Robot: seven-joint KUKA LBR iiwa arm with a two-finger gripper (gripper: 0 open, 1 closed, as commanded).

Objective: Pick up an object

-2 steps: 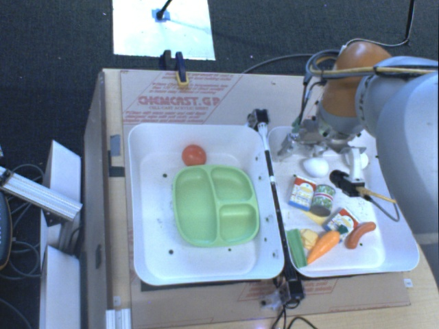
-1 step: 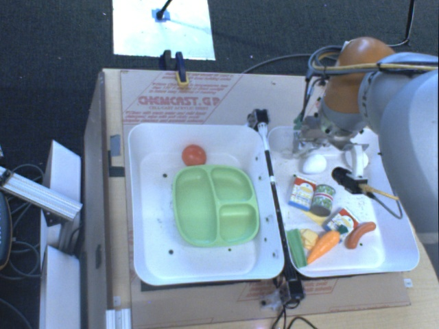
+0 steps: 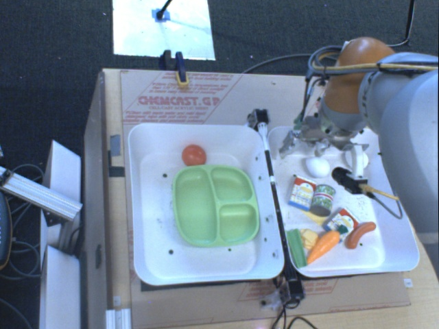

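My gripper [image 3: 317, 142] hangs over the far end of the right bin [image 3: 401, 252], below the orange-banded wrist. A white egg [image 3: 317, 165] lies just in front of it, apart from it. Nearer the front are a small red and white carton [image 3: 302, 192], a green-labelled can [image 3: 322, 199], a second small carton [image 3: 341, 219], a sausage [image 3: 360, 234], a carrot [image 3: 322, 247], a yellow piece [image 3: 310, 237] and a green piece [image 3: 295, 247]. Nothing is seen held.
The left bin [image 3: 147, 252] holds a green divided plate [image 3: 216, 204] with a red tomato [image 3: 194, 154] beyond it. A black rail [image 3: 271, 184] runs between the bins. The grey arm [image 3: 405, 108] covers the right bin's far right corner.
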